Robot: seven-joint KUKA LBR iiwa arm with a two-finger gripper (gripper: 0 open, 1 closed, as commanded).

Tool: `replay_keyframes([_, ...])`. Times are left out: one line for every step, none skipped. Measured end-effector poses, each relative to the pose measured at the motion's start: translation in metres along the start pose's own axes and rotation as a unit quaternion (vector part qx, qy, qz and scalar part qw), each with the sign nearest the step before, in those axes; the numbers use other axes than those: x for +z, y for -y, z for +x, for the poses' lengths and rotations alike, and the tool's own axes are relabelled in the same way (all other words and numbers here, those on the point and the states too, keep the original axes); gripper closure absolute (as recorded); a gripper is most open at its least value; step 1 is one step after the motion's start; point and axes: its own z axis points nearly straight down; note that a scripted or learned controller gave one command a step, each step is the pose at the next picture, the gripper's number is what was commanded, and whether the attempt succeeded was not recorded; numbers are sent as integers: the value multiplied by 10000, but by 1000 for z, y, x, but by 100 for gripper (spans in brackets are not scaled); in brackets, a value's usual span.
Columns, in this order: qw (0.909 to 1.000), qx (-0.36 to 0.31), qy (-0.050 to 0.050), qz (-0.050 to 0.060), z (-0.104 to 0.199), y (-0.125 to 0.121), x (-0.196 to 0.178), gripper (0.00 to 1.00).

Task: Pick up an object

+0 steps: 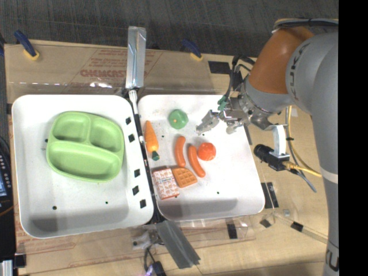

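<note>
End effector (pixel 214 121) hangs over the right bin (pixel 241 197), upper-right part, w/ fingers spread apart and nothing between them. Green round fruit (pixel 178 118) sits just left of it, not touching. Orange-red tomato-like ball (pixel 206 150) lies just below the end effector, touching the right one of two sausages (pixel 196 161); 2nd sausage (pixel 180 150) is left of that. Carrot (pixel 151 138) is further left, near the bin's left wall. Waffle (pixel 184 177) and a small red-white carton (pixel 165 183) lie below-left, side by side. Left bin (pixel 34 211), well left of the end effector, holds a green divided tray (pixel 86 145). Both bins rest on the counter (pixel 310 223).
</note>
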Motion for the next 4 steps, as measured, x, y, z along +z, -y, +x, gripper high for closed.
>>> replay_keyframes([9987, 516, -7, 21, -5, 11, 4, 0])
replay_keyframes([9998, 206, 5, -11, 16, 20, 117, 0])
replay_keyframes([9998, 187, 8, -5, 16, 20, 107, 100])
replay_keyframes([9995, -304, 1, -24, 99, -1, -40, 100])
